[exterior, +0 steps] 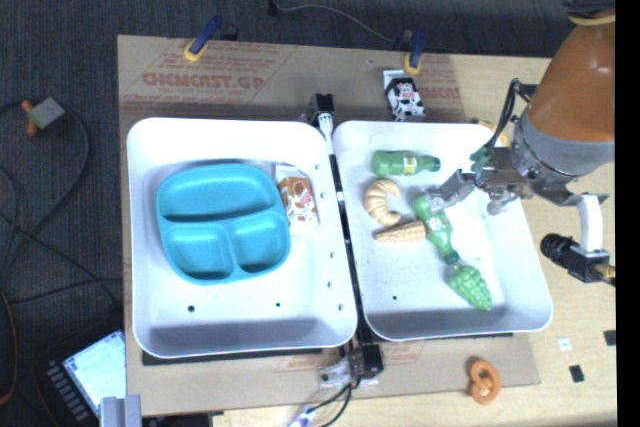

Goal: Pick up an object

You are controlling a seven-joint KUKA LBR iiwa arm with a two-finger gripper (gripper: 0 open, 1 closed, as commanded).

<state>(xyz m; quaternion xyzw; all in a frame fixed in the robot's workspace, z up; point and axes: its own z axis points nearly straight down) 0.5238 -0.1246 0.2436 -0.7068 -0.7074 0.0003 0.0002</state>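
Observation:
The right bin [520, 310] holds a green bottle [405, 162] at the back, a tan croissant [382, 198], a beige cone [400, 233], a second green bottle [436, 225] lying at a slant, and a bumpy green vegetable [470, 286] near the front. My gripper [474, 197] hangs over the right part of this bin, just right of the slanted bottle. It is open, and bare white bin floor shows between the fingers. One finger [452, 188] points toward the slanted bottle's top end.
The left bin [145, 305] holds a blue divided tray [220, 220] and a small brown packet [296, 198] beside it. An orange ring [484, 379] lies on the bench in front of the right bin. Clamps and a black-and-white figure [405, 97] sit behind the bins.

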